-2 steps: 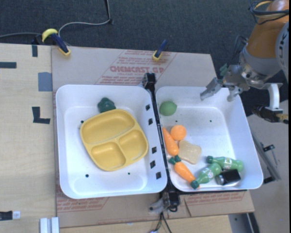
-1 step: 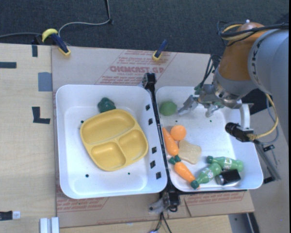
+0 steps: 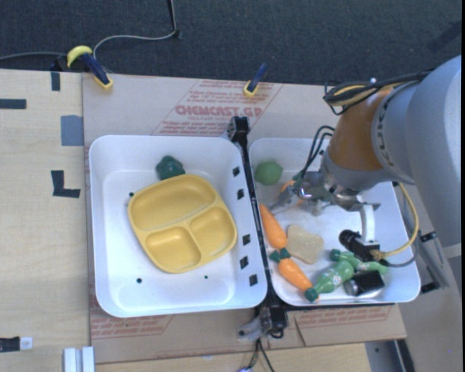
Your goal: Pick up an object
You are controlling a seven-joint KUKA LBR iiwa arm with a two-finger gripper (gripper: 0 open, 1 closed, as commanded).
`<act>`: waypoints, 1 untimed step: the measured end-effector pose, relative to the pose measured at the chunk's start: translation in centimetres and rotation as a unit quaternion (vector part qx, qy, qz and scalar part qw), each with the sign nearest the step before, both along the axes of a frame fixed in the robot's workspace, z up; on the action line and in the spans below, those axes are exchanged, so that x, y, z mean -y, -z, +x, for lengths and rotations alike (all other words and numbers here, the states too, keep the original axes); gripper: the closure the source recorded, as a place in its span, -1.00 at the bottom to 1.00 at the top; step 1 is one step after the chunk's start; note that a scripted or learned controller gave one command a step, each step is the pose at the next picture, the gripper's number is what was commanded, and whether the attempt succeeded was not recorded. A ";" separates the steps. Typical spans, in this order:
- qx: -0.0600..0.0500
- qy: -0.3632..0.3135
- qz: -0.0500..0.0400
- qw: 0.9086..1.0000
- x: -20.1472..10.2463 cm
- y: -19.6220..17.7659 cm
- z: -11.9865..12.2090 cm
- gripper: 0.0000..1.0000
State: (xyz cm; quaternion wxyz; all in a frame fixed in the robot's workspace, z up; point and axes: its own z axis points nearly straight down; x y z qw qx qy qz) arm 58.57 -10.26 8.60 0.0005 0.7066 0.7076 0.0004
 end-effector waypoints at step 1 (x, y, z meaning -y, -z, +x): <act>-0.001 0.000 0.000 1.000 -0.8 -1.4 6.5 -1.00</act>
